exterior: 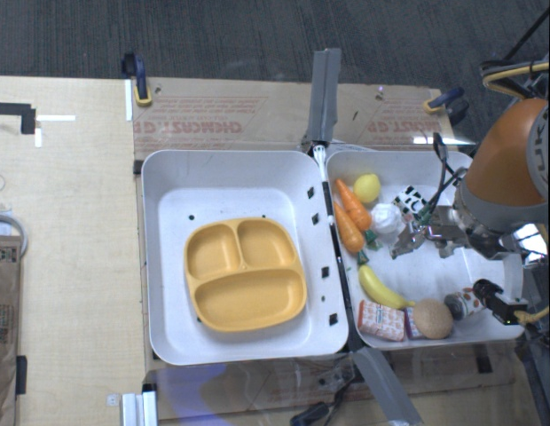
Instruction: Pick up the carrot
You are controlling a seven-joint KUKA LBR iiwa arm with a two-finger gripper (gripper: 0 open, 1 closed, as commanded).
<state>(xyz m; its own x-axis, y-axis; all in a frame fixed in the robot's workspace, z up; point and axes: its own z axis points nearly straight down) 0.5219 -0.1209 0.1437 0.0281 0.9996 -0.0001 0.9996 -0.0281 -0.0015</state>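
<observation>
You are at the approach step: the carrot [349, 214] lies untouched in the right bin [452, 160], tight along its left wall, running from about 11 o'clock down toward 5 o'clock, with its green end at the lower tip. Your gripper [408, 240] hangs above the middle of that bin, at the carrot's 3 o'clock and near it but apart from it; nothing sits between its fingers, and whether they are spread or closed you cannot tell from this slanted view. A lemon [367, 187] rests at the carrot's 1 o'clock, a white lump [385, 219] sits just beside its right flank, and a banana [381, 287] lies at its 5 o'clock. The yellow plate [247, 273] fills the left bin [164, 264]. My reading is that the next move calls for shifting toward 9 o'clock, turning the fingers across the carrot's short width, and descending carefully, since wall and white lump leave little room either side.
</observation>
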